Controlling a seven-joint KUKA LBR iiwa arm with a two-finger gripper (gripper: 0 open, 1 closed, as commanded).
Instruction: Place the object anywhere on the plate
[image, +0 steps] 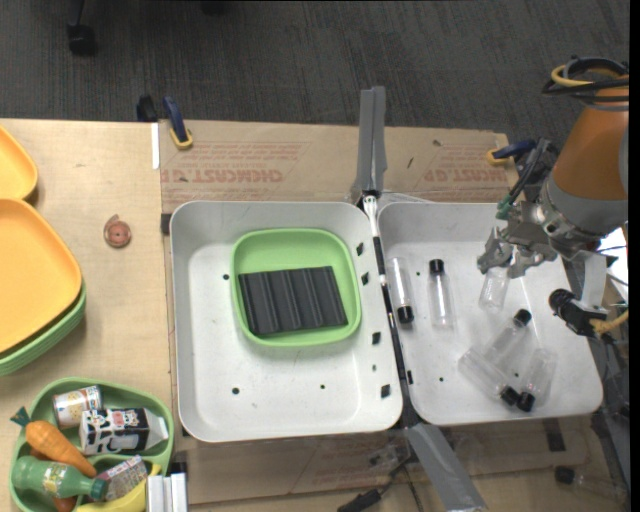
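A green plate (296, 247) with a dark ribbed mat (292, 300) on it lies in the left bin (200, 330). My gripper (506, 264) hangs over the upper part of the right bin (570, 400), well to the right of the plate. A clear vial (493, 290) hangs from the fingertips, its top end pinched between them and its body pointing down above the bin floor.
Several clear vials with black caps lie in the right bin: two (400, 290) (438, 292) near its left side and a cluster (505, 365) at the lower right. Orange and green plates (35, 280) and a bowl of toy food (85, 445) sit left of the bins.
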